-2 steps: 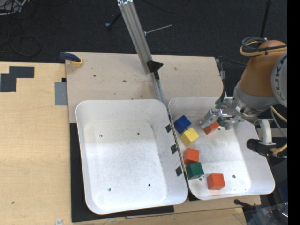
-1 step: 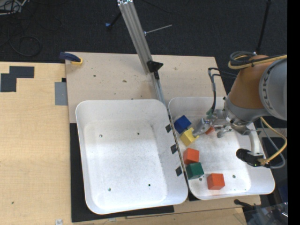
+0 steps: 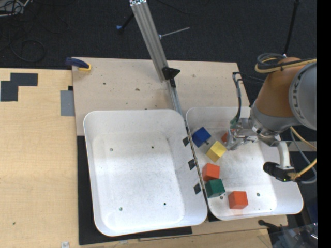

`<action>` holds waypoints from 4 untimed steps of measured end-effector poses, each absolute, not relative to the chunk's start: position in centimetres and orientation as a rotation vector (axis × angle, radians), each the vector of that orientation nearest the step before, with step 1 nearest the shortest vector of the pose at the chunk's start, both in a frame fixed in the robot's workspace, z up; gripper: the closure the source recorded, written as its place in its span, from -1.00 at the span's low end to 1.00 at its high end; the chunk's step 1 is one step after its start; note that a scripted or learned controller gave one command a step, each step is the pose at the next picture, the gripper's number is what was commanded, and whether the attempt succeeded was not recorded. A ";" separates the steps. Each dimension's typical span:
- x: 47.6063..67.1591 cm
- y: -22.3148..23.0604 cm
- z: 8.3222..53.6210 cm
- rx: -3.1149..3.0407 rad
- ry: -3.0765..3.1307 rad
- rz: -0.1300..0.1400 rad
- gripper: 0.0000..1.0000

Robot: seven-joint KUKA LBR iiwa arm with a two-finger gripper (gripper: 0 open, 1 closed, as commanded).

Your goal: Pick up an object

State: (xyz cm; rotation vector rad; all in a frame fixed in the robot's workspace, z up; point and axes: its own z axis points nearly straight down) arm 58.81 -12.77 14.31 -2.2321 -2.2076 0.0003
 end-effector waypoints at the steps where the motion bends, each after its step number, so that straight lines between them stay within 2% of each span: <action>1: 58.7 -13.8 19.5 -2.230 -2.216 -0.002 1.00; 2: 58.7 -13.9 20.5 -2.227 -2.215 0.000 1.00; 4: 58.6 -3.0 23.1 -2.214 -2.226 -0.002 1.00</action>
